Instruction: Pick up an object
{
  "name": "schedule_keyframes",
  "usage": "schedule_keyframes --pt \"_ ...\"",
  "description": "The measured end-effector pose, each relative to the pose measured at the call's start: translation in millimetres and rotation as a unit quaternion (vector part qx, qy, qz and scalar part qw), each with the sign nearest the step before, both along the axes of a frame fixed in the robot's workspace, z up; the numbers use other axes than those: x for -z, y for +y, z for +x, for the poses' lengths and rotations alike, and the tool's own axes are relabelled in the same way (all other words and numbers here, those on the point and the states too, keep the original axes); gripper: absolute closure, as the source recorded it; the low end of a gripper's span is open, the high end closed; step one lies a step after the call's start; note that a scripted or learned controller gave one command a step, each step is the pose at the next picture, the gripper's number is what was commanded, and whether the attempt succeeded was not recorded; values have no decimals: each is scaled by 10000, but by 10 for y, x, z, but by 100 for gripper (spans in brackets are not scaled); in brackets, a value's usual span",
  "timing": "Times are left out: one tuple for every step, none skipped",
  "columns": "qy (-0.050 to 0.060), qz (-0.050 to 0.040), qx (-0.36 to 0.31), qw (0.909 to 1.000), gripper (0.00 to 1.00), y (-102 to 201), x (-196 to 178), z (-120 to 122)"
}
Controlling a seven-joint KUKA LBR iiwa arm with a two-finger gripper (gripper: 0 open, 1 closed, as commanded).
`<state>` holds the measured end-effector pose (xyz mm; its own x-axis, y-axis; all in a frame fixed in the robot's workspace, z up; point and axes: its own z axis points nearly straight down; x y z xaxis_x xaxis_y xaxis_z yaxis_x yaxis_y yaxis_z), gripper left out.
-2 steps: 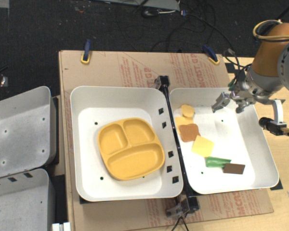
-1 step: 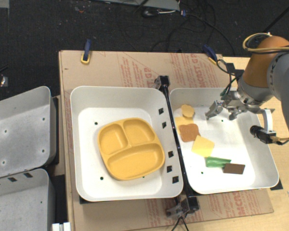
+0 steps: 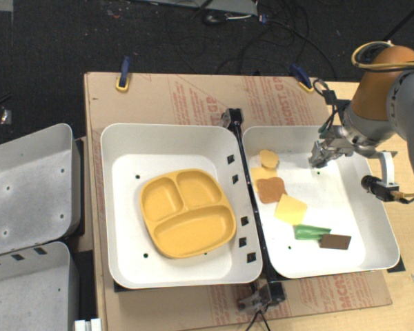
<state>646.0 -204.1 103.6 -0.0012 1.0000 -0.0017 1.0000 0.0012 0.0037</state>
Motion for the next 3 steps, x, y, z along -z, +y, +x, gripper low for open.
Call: schedule_keyframes --pt "-18 -3 -3 10000 100 5 -647 33" --pt "-21 -5 -4 10000 100 1 -1192 50" --pt "18 16 -29 10000 100 543 -1173 -40"
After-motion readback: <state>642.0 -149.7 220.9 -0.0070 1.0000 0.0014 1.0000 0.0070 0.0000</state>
